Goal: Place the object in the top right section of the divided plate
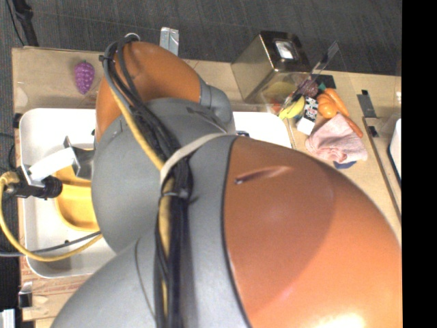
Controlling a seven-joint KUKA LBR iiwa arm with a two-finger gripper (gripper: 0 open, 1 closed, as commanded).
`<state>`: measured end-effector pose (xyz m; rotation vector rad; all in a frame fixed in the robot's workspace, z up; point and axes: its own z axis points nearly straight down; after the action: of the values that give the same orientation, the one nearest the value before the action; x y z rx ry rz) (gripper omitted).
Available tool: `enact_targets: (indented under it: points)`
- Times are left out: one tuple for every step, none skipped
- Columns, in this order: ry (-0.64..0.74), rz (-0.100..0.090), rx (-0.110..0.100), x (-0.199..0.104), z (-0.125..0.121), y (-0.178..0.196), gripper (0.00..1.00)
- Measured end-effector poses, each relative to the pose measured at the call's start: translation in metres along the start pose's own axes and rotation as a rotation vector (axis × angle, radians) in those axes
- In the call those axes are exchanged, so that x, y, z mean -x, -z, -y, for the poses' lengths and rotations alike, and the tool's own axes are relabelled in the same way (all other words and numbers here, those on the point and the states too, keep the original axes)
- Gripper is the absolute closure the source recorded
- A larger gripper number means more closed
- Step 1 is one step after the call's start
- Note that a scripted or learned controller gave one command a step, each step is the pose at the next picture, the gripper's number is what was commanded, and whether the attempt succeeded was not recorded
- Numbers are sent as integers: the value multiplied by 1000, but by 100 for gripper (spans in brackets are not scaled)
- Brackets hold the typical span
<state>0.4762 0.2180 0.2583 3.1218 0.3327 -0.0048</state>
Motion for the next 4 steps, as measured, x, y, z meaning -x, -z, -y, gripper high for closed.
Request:
enact_targets:
  points:
    - [76, 6, -4, 2, 1, -169, 100]
    - [16, -1, -2, -52, -11, -67, 100]
    - [184, 4, -4, 1, 1, -42, 100]
    - [375, 4, -4, -40, -7, -46, 100]
